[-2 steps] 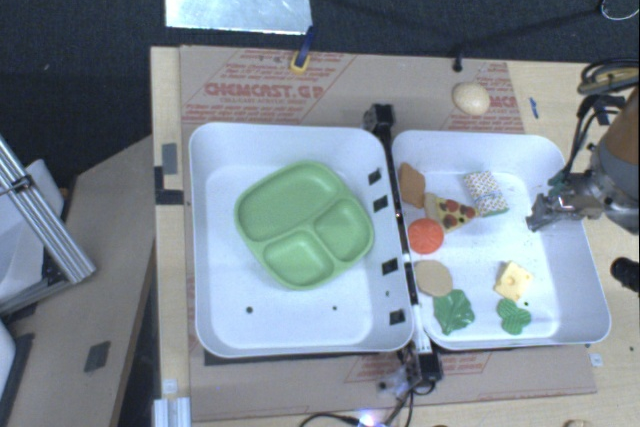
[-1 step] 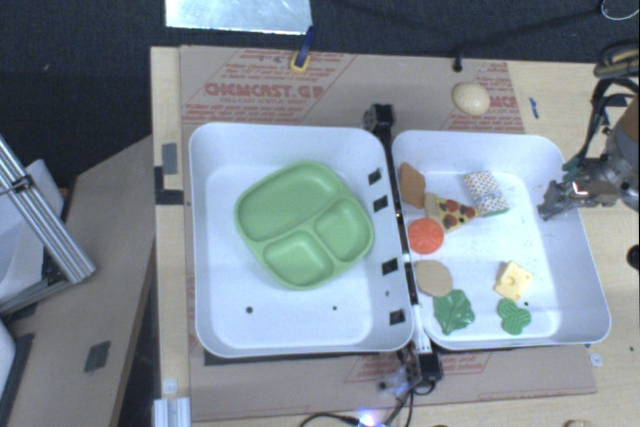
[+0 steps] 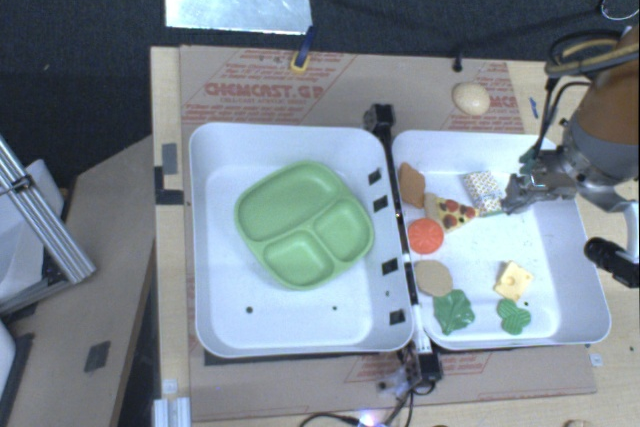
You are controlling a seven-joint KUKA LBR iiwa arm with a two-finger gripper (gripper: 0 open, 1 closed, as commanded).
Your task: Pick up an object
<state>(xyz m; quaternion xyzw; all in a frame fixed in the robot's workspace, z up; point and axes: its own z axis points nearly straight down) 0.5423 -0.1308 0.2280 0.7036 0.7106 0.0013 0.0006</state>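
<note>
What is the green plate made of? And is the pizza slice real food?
The green plate looks like smooth moulded plastic: one even colour, rounded compartments, a soft sheen. The pizza slice looks like a toy, probably plastic or rubber, with flat bright colours and neat edges, though it is too small to be sure.

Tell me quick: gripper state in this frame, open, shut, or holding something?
Gripper: cannot be told. It sits low in the right bin, right beside the checkered packet, with nothing visibly held.
</note>
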